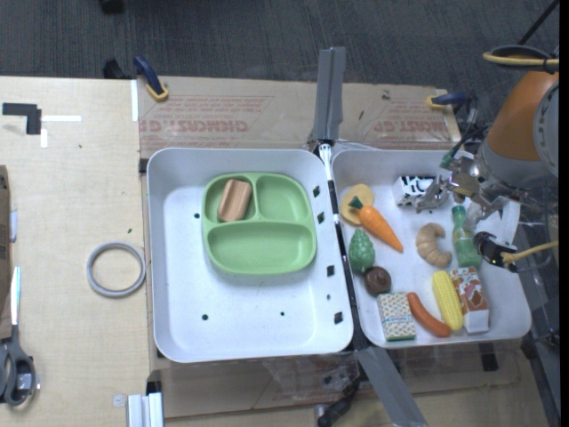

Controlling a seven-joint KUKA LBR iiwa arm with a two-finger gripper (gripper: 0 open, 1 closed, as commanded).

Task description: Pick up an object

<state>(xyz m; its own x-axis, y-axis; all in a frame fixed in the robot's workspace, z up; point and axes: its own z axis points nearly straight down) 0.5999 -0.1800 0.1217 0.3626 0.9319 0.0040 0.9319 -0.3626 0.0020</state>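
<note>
Hovering over right bin (511,327): gripper (442,189) beside black-and-white toy (413,186); jaws' state cannot be told. Carrot (382,227), croissant (434,245), corn (446,299) unlifted. Pick pending.

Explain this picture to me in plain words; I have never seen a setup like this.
One camera looks down at a slant on a bench with two white bins. The grey and orange machine at the right is a robot arm; its gripper sits over the right bin, among toy food: a carrot, a croissant, a corn cob, a green bottle and more. The left bin holds a green divided plate with a bread piece in one compartment. A tape ring lies on the bench. Whether anything is gripped is unclear.
</note>
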